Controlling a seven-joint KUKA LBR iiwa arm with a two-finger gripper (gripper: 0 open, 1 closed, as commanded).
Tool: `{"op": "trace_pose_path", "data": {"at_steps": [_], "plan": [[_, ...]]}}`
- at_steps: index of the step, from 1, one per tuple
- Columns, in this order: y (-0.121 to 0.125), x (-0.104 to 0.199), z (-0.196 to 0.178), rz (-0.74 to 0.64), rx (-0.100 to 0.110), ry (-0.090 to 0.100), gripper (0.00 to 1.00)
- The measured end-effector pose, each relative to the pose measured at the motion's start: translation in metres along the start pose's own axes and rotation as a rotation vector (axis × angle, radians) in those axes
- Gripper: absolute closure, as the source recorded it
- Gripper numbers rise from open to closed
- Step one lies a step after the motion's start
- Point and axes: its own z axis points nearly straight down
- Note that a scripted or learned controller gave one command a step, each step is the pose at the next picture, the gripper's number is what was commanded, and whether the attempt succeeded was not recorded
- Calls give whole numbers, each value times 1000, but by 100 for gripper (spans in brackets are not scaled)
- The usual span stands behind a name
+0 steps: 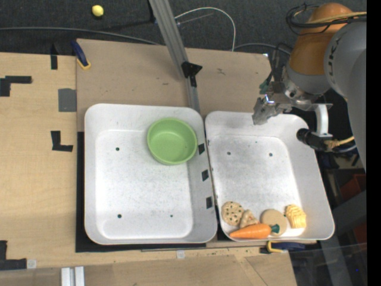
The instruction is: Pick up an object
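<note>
Gripper (262,113) hangs above the far edge of the right bin (262,159), near that bin's top corner, with the grey arm and its orange band (315,40) coming in from the right. Whether the jaws stand wide or narrow I cannot tell; they look dark and small against the bin rim, and nothing shows between them. Candidates for the pick lie well apart from the gripper, bunched along the near wall of the right bin: a carrot (254,231) lying flat on its side, a speckled cookie (231,212) just beside it, a round tan piece (273,218) and a yellow ridged piece (296,216) toward the corner. The left bin (107,177) holds 1 green bowl (172,140), upright, near its far right corner. By my reading the task is at its approach step, with no grasp begun. The next move calls for travel across the bin toward the near wall, then a descent on 1 item; the 4 pieces crowd each other and the wall, so finger placement probably needs care, and the carrot's long body looks the easiest to straddle.
</note>
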Motion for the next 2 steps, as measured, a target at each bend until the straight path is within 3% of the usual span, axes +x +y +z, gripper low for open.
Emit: {"op": "trace_pose_path", "data": {"at_steps": [1, 2], "plan": [[-6, 5, -47, -1, 1, 1, 100], [-24, 64, -38, -5, 8, 3, 100]]}}
